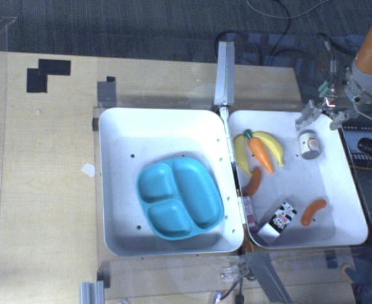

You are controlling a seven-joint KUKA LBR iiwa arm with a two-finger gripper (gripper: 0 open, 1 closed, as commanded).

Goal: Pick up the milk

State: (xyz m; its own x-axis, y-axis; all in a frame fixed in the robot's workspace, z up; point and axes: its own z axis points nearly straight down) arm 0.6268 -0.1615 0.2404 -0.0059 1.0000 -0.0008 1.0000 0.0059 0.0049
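Note:
The milk [281, 220] is a small carton with black and white cow patches. It lies tilted near the front edge of the right bin [341, 189]. My gripper [320, 114] hovers over that bin's back right corner, far behind the milk. Its fingers are spread open with nothing between them. A small tin can [310, 145] stands just in front of the gripper.
In the right bin lie a banana [269, 145], a carrot [260, 152], a brown sausage [252, 181] and an orange sausage [313, 211] right of the milk. The left bin [119, 138] holds a blue divided plate [180, 197]. A metal divider [224, 75] stands behind the bins.

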